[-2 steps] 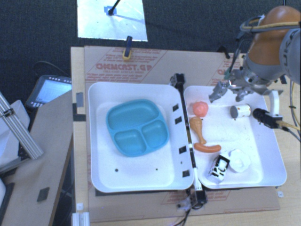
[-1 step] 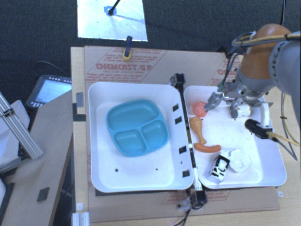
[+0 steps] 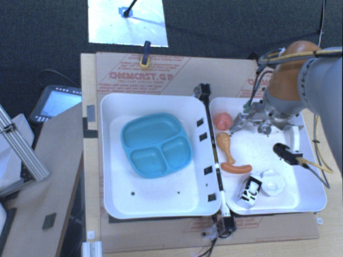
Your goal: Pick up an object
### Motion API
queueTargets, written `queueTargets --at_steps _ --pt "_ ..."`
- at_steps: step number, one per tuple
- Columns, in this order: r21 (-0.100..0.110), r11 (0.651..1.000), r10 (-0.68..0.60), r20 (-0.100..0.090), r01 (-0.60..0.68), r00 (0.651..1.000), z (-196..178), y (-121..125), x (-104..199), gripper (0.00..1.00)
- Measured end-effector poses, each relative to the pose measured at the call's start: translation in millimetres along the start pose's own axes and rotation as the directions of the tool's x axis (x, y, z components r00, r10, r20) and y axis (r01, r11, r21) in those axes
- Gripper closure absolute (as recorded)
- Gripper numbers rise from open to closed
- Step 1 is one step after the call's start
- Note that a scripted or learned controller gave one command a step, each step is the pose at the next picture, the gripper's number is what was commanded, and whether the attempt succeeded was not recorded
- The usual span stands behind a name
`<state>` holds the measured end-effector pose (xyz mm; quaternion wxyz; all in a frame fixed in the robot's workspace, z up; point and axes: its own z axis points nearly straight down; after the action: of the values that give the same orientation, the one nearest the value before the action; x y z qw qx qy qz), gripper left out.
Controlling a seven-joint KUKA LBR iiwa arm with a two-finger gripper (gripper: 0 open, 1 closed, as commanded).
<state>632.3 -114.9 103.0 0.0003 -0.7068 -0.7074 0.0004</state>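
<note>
My gripper hangs low over the back of the right bin, open, with nothing between its fingers. Just left of it, against the back left corner, lies a pink round toy. In front of that is a tan drumstick toy, and an orange sausage lies at the drumstick's lower end. Closer to the front sit a white cup-like piece and a small black and white box.
The left bin holds a blue divided plate. A black clipped divider runs between the two bins. The arm comes in over the right bin's back right corner.
</note>
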Motion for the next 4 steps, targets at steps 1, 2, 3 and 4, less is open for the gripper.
queueTargets --at_steps 1,2,3,4 --pt "-0.006 1.0 -0.001 0.001 0.001 1.0 -13.7 1.5 0.2 1.0" --pt "-0.005 1.0 -0.003 0.0 0.003 1.0 -56.6 2.2 1.3 1.0" --pt "-0.007 1.0 -0.004 0.001 0.004 1.0 -102.3 6.4 7.0 1.0" --pt "-0.009 1.0 -0.004 0.001 0.004 1.0 -157.9 18.4 6.1 1.0"
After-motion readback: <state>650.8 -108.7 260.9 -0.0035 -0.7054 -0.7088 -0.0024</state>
